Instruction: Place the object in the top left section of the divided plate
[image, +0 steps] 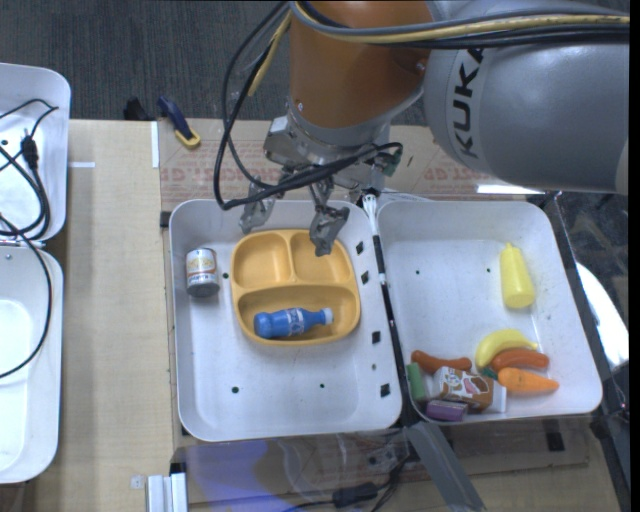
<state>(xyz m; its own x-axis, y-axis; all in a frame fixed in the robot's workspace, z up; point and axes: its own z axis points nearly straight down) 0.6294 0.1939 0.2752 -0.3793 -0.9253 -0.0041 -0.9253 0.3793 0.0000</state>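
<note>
Inside the glossy yellow divided plate (295, 285), a blue bottle (290, 321) lies sideways; above, the gripper (292, 222) hangs spread, empty.

Even, fairly bright overhead light fills the scene, and colours read clearly. The two white bins (290, 400) reflect it strongly, and the white surfaces at the left edge (25, 380) are close to washed out. Soft, faint shadows lie beneath the yellow divided plate (345, 290) and the small can (202, 272). The arm (530, 100), close to the lens, looks slightly soft and carries a pale sheen along its grey casing. The dark floor at the top is dim, with little detail. A bluish glow tints the lower edge below the left bin.
</note>
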